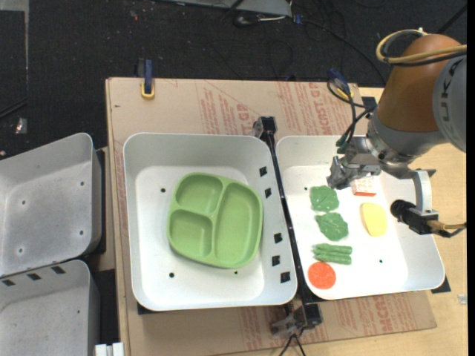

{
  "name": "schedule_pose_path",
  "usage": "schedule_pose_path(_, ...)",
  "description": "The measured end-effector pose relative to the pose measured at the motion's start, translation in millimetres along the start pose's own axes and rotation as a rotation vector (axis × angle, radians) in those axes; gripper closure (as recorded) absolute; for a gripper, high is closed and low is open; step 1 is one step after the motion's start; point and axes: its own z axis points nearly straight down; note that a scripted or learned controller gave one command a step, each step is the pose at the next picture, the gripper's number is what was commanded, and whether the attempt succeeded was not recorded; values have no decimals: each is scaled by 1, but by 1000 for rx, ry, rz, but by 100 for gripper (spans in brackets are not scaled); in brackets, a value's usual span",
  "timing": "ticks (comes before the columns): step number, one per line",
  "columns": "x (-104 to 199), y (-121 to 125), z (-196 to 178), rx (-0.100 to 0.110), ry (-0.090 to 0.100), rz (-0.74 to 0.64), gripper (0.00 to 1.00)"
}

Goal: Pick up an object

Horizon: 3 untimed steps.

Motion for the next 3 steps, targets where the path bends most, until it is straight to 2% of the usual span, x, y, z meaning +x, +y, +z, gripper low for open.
schedule_pose_path(1,51,-19,-11,0,0,0,100)
schedule_pose_path(3,151,-48,8,3,-1,0,100)
